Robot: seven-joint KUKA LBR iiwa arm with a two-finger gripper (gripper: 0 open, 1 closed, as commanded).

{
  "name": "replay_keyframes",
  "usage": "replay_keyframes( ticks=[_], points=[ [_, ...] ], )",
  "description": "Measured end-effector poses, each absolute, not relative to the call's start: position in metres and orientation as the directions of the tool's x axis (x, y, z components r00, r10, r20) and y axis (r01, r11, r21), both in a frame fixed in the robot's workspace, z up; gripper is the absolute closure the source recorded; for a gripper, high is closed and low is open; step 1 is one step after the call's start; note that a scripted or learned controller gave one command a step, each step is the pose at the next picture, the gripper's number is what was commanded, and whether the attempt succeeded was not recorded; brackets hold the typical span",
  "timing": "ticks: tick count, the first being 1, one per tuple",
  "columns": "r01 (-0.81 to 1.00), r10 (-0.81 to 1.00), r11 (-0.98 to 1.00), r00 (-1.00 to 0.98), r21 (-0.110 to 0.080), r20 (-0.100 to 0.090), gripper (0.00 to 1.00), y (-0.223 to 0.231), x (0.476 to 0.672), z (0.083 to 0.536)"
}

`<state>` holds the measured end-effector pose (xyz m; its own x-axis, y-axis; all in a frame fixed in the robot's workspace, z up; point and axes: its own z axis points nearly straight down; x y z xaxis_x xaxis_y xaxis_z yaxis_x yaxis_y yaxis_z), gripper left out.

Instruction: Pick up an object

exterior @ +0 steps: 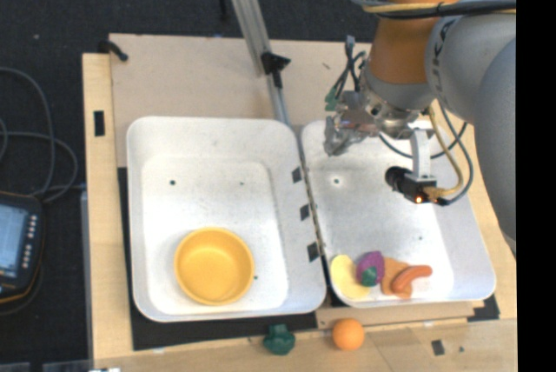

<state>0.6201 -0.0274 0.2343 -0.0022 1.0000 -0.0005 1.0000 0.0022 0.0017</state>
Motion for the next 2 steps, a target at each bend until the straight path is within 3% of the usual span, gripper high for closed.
replay_keyframes(
  ticks=[2],
  points=[
    [1.0,1.0,0.008,-0.008,0.002,0.002,1.0,0.074,0.64,0.247]
  ],
)
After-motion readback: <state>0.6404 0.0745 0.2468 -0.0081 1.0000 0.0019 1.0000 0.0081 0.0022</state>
